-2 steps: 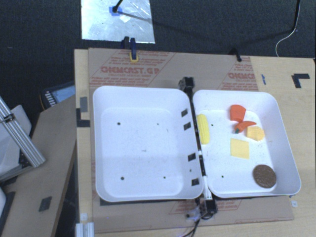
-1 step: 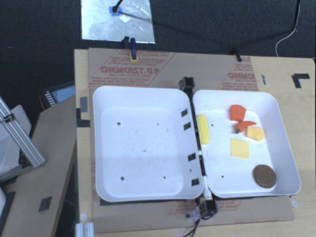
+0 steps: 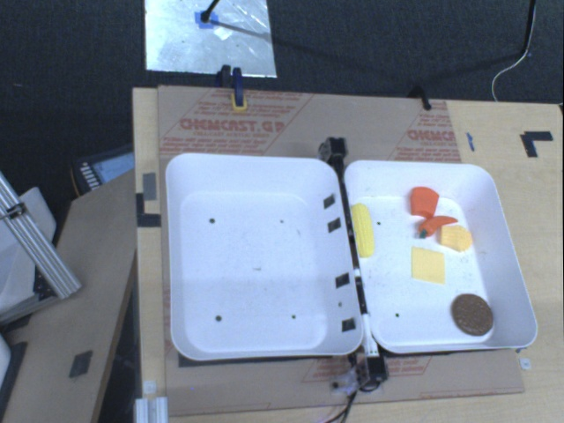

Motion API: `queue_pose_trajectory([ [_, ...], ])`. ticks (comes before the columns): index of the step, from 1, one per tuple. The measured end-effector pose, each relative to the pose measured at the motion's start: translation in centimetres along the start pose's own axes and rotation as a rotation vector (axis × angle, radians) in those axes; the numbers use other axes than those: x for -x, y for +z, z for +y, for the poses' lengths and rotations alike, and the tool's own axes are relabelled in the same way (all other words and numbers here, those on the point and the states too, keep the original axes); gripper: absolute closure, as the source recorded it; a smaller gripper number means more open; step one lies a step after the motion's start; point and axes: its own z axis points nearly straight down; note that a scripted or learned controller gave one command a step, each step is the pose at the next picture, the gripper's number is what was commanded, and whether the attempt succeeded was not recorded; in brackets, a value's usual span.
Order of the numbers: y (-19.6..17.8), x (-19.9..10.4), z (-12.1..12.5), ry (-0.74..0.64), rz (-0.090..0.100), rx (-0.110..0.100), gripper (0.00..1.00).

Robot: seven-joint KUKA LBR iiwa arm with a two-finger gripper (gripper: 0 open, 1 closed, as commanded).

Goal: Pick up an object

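Setting: a dark floor surrounds a tan bench (image 3: 106, 236) topped with a printed cardboard sheet (image 3: 291, 117); a shiny metal plate (image 3: 210, 23) lies on the floor beyond the far edge.
Bins: two shallow white bins sit side by side, clipped together along their shared edge. The left bin (image 3: 256, 254) has a bare floor. The right bin (image 3: 493, 236) carries all the items.
Candidates: a yellow corn cob (image 3: 362, 228), an orange carrot-like piece (image 3: 424, 201), a small yellow-orange block (image 3: 456, 237), a flat pale yellow square (image 3: 429, 264) and a round brown disc (image 3: 472, 314).
Corn cob: it lies on the right bin's floor, just beside the left wall, long axis running near to far, well apart from the other pieces.
Pincer: I cannot tell its state, released or clenched, from this frame.
Key relation: the arm enters from the right, so the disc and the block lie nearest its side, while the cob lies across the bin by the shared edge.
Judgement: nothing has been lifted yet. The cob looks like the easiest grasp, with jaws closing across its short width. The flat square and disc offer little height, and the nearby wall could crowd one finger.
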Motion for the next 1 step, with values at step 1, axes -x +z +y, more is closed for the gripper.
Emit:
queue_pose_trajectory([
  [1,0.00,0.00,0.00,0.000,0.000,0.000,1.00],
])
